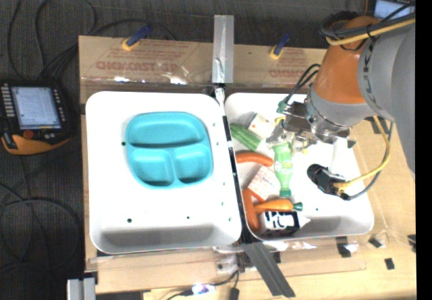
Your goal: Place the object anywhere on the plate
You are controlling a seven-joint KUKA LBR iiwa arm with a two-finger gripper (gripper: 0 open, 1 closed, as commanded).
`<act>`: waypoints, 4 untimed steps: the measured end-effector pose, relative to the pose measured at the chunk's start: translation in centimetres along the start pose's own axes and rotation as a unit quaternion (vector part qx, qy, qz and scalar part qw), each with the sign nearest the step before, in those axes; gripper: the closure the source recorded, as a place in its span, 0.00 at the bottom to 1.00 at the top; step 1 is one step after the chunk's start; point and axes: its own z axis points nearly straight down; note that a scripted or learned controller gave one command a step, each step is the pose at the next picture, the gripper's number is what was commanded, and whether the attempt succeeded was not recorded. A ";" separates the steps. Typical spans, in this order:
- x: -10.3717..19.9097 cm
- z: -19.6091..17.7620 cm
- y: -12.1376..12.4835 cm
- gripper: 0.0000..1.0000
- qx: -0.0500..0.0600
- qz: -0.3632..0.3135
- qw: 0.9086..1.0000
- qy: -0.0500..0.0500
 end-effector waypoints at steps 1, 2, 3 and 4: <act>-2.3 3.1 -2.1 1.00 0.001 -0.020 1.000 0.001; 5.7 3.0 -1.5 1.00 0.000 -0.168 0.986 0.002; 16.2 3.0 -1.0 1.00 0.000 -0.163 0.987 0.001; 16.4 5.8 -3.6 1.00 0.000 -0.199 0.980 0.001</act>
